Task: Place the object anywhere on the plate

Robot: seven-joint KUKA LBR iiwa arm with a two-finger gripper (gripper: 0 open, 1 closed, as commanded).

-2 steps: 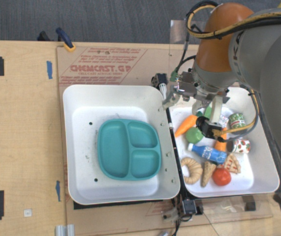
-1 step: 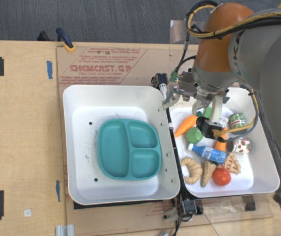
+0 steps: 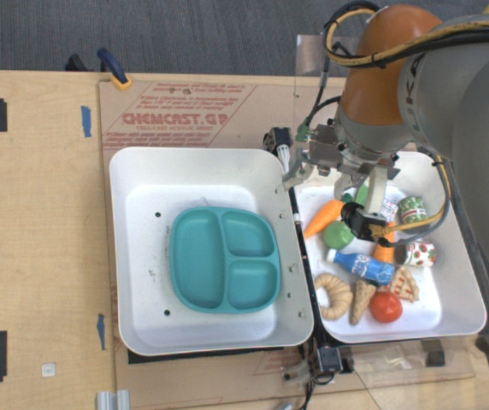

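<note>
A teal plate (image 3: 225, 259) with three compartments lies in the left bin (image 3: 142, 186) with nothing on it. My gripper (image 3: 366, 196) hangs low over the back of the right bin (image 3: 458, 289), directly above the toy food. An orange carrot (image 3: 323, 217) and a green piece (image 3: 338, 234) lie just to its left. A green-labelled can (image 3: 412, 209) stands just to its right. The wrist hides what sits under the gripper.
The right bin also holds a blue bottle (image 3: 362, 266), a croissant (image 3: 336, 295), a tan cone (image 3: 362, 302), a red tomato (image 3: 386, 307), a pizza slice (image 3: 405, 286) and a red-and-white piece (image 3: 421, 253). The bins' shared wall (image 3: 294, 229) runs between plate and toys.
</note>
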